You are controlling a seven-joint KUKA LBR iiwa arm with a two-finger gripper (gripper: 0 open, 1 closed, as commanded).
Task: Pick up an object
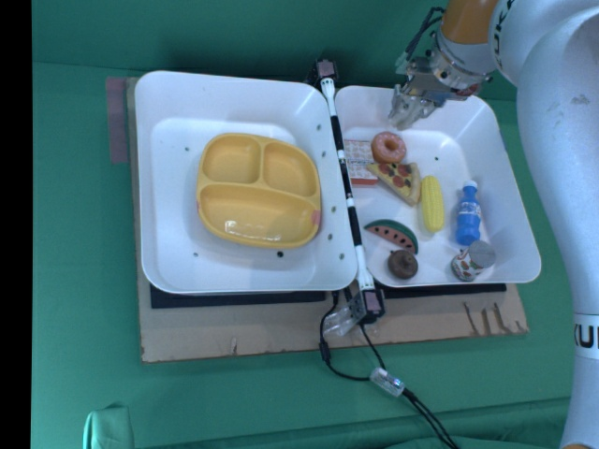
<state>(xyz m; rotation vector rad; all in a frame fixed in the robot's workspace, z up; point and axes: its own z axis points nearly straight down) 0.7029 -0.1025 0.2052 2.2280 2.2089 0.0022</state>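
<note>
Camera view: the gripper (409,112) hangs over the right bin (505,171), close to its far edge. I cannot tell its state. The doughnut (387,147), the nearest toy, lies just toward the near edge from it, beside the pizza slice (397,180).

Left bin (167,251): yellow divided tray (259,191) lying flat, three compartments. Black-and-white striped bar (343,171) runs near-to-far along the bin's right rim. Cardboard sheet (234,333) under the bin, on green cloth (187,17). Black cable (397,385) trails off the near edge (clear connector midway). Brownish tape patch (116,120) far left.
</note>
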